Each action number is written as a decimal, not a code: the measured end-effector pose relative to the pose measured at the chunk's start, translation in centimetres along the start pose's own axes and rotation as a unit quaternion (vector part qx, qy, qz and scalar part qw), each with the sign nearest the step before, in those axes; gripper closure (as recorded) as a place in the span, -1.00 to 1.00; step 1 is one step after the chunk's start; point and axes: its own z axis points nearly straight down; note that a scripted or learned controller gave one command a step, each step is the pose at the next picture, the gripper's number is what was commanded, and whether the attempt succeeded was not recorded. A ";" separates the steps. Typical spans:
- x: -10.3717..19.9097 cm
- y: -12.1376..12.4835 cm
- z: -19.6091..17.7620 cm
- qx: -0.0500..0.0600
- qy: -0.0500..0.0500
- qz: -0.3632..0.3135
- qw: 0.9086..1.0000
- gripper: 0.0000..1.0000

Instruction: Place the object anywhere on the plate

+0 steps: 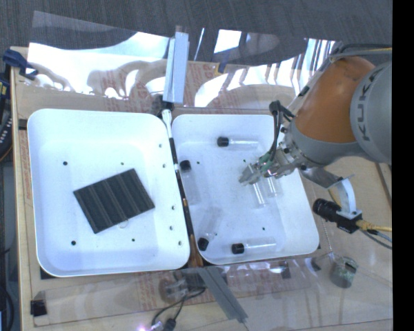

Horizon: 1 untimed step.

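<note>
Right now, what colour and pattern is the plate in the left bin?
Dark grey with parallel ridges; the plate shows clearly in the camera view.

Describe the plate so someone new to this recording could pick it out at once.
Start with the two white bins side by side and take the left bin, away from the arm. On its floor lies the plate, a dark grey, ribbed rectangle set at a slant. Everything in the right bin is small and mostly clear.

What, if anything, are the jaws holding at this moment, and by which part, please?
It cannot be told. The gripper hangs low over the right bin, just above a clear tube, but nothing is plainly seen between the jaws.
</note>
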 end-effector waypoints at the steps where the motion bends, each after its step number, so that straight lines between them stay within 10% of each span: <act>1: 4.9 8.4 0.2 0.001 0.001 0.143 0.990 1.00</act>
